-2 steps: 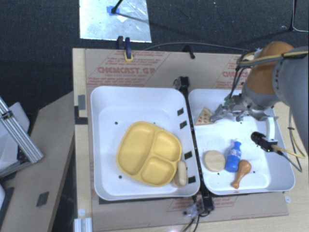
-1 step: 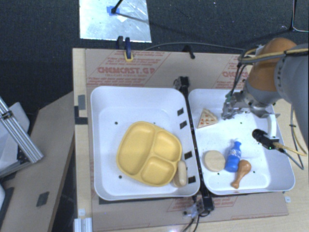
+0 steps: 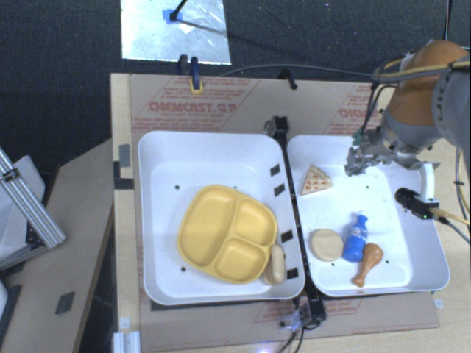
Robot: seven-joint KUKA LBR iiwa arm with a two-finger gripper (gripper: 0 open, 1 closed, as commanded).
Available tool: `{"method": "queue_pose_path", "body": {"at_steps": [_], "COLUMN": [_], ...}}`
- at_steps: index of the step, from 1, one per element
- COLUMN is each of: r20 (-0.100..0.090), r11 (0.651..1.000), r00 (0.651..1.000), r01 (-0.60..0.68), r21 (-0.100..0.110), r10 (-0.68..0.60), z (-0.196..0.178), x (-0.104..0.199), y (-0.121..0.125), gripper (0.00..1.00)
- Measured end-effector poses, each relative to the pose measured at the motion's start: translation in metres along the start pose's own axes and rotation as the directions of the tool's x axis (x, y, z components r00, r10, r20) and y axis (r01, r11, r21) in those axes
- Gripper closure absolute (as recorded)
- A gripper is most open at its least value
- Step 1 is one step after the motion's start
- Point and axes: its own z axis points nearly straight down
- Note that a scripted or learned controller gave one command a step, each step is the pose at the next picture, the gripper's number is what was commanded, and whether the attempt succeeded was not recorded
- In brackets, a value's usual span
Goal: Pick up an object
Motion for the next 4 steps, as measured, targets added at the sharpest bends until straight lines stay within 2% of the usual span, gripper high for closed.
{"method": "queue_pose_path", "body": {"at_steps": [1, 2, 3, 4], "r20": [0.001, 0.001, -0.001, -0.002], "r11": [1.000, 1.000, 1.000, 1.000], "r00": [1.000, 1.000, 1.000, 1.000], "r01": [0.000, 0.001, 0.003, 0.004], "r21": [-0.002, -0.004, 0.000, 0.003], "r10": [0.000, -0.001, -0.003, -0.004], "z": [-0.044, -0.108, -0.108, -0.109], "x": [-0.003, -0.001, 0.048, 0.100], "y": [0.001, 0.008, 0.024, 0.026], "gripper": [1.00, 1.00, 1.00, 1.00]}}
